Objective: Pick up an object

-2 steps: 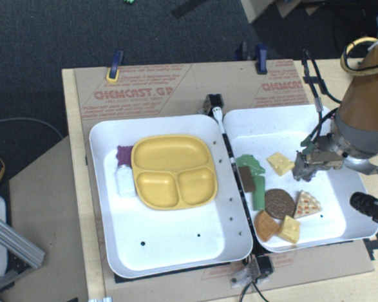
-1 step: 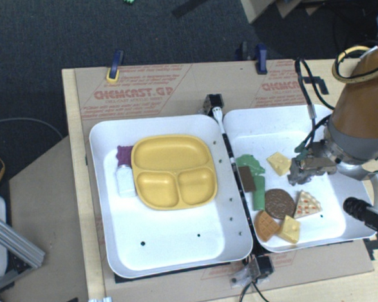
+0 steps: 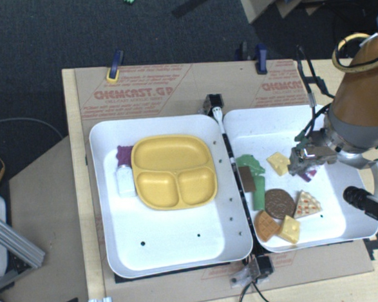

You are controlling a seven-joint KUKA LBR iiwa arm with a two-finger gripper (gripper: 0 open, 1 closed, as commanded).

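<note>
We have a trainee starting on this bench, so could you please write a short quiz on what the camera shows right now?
1. True or false: the yellow divided plate lies in the left bin.
2. Which item lies nearest the gripper? A) pizza slice B) cheese wedge C) waffle
3. Fill in: the round brown cookie sits in the ___ bin.

Key: 1 true; 2 B; 3 right.
</note>
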